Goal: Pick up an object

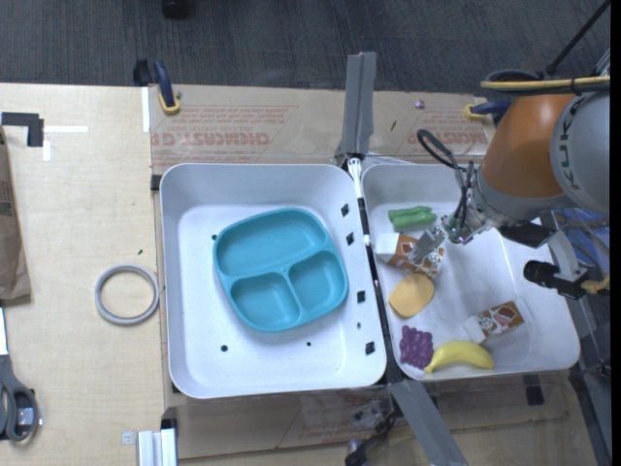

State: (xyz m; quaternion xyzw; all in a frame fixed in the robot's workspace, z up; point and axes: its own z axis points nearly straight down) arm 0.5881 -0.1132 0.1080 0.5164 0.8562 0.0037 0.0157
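Reaching in from the right, the grey arm with its orange band hangs over the right-hand white bin [543,352], and its gripper [454,229] sits low near the bin's upper middle, just beside a small brown and white carton [419,252]. Nothing can be seen between its tips, and whether it is open or closed cannot be told from this slanted view, so the pick looks not yet made: the approach seems done, while the grasp and the lift are left. The likely target, the carton, lies on the bin floor below a green item [411,216]. In the same bin lie a yellow wedge-shaped piece [411,296], a bunch of purple grapes [415,345], a banana [459,356] and a second small carton [495,320]. The left-hand white bin [184,289] holds a turquoise divided plate [280,270]. The surface [78,212] is pale wood with a brown cardboard sheet [252,124] under the bins; a grey ring [127,293] lies on it to the left, with scissors [17,408] near the lower left corner. Beyond the surface is dark grey carpet [291,17].
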